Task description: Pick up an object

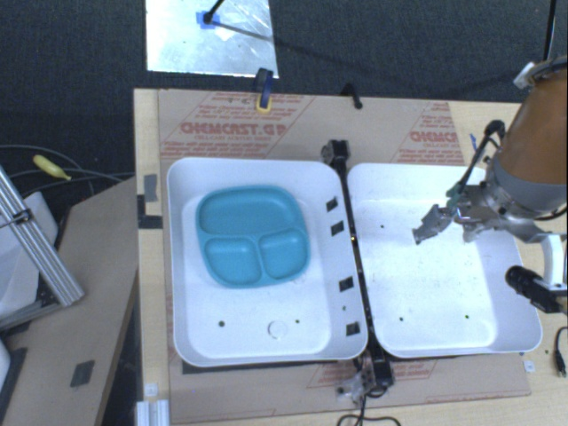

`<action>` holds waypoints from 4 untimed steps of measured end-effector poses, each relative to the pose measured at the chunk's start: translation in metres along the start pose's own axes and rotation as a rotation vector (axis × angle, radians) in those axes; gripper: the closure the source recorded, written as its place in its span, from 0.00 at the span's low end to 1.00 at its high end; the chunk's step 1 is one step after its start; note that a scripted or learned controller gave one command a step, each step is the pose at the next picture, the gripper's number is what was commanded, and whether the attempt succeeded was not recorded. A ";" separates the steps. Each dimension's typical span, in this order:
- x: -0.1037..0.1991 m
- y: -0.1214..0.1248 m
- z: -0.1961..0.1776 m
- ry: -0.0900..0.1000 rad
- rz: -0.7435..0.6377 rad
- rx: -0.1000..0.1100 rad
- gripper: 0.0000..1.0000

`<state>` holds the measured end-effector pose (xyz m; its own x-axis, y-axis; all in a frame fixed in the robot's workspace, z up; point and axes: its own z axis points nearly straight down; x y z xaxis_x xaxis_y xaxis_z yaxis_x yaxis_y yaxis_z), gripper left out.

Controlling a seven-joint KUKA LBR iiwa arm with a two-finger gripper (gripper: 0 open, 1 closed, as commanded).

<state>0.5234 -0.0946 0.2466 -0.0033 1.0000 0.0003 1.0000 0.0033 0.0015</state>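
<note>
A slanted overhead look at a surface (pixel 222 114) covered in printed brown cardboard, carrying two shallow white bins side by side.

The left bin (pixel 182 238) holds a blue tray (pixel 253 236), lying flat toward the bin's far edge. It is the one loose object to be seen in either bin, so it is the likely thing to pick up. It looks like smooth moulded plastic, a rounded rectangle with soft corners, split into three compartments: one wide section along the far side and two smaller ones along the near side. A faint circular mark (pixel 278 329) sits on the bin floor near its near edge.

The right bin (pixel 426 327) has a glossy white floor with raised, rounded rims and a few small dark dots on it. A row of small black clips (pixel 342 256) runs along the seam where the two bins meet.

The grey arm (pixel 532 162) reaches in over the right edge of the surface. Its tool (pixel 430 227), dull grey metal, hangs above the right bin's far half, pointing toward the seam. Whether its fingers are spread or closed cannot be told, and nothing is seen between them.

Judged from this, the pick has not happened: the tray lies untouched, well apart from the tool. The reach across the seam, the descent, the grasp and the lift all remain.
</note>
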 end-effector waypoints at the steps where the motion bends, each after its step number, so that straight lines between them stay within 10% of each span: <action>1: 0.125 -0.036 -0.071 0.006 -0.013 -0.006 0.00; 2: 0.118 -0.035 -0.079 0.001 -0.002 -0.005 1.00; 3: 0.173 -0.036 -0.075 0.002 -0.005 0.000 1.00; 4: 0.174 -0.035 -0.185 0.003 -0.002 -0.013 1.00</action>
<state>0.4878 0.0790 0.4318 -0.0049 1.0000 0.0029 0.9999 0.0049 0.0142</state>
